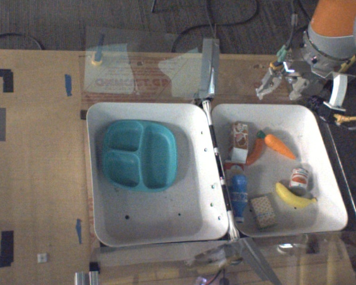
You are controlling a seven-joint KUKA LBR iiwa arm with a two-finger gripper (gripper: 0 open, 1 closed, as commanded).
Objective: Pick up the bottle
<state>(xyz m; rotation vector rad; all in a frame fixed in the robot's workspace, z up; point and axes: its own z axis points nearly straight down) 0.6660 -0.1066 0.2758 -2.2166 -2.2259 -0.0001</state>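
A teal tray (140, 154) is held in the left bin (101, 215); the bottle (238, 196) lies against the right bin's (329, 209) left wall, among carrots (272, 146), banana (294, 196) and can (299, 177); the gripper (282, 88) is poised above the far rim, spread wide and holding nothing.

**Illumination and Image Quality**

Lighting is even, diffuse and moderately bright, with a cool cast. The white bins (148, 114) read brightest without clipping. Shadows are soft and short, lying close under the bin contents. Faint glare shows on the clear sheet (142, 70) on the tabletop (35, 159). Overall focus is slightly soft; fine detail is grainy. The dark floor (77, 5) at the top is dim.
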